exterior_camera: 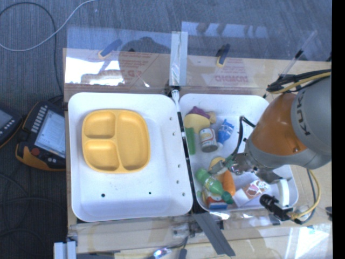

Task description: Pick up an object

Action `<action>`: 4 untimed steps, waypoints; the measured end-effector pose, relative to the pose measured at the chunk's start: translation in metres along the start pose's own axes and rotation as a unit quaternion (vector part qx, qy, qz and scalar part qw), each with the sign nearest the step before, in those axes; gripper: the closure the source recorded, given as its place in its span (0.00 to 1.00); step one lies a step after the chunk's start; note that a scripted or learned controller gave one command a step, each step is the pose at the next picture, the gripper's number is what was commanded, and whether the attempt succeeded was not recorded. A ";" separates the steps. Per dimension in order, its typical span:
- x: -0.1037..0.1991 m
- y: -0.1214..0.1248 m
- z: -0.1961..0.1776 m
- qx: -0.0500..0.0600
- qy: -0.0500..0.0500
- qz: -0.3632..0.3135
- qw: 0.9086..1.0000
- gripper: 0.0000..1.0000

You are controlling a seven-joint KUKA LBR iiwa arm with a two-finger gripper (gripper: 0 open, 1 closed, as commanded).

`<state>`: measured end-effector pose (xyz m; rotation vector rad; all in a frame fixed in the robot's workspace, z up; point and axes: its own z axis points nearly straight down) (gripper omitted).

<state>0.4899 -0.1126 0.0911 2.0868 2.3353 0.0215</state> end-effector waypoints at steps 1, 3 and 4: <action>0.024 0.009 -0.111 0.009 -0.002 0.061 0.998 0.00; -0.004 0.085 -0.006 0.010 -0.003 0.081 0.997 0.00; -0.042 0.135 0.005 0.011 -0.001 0.079 0.997 0.00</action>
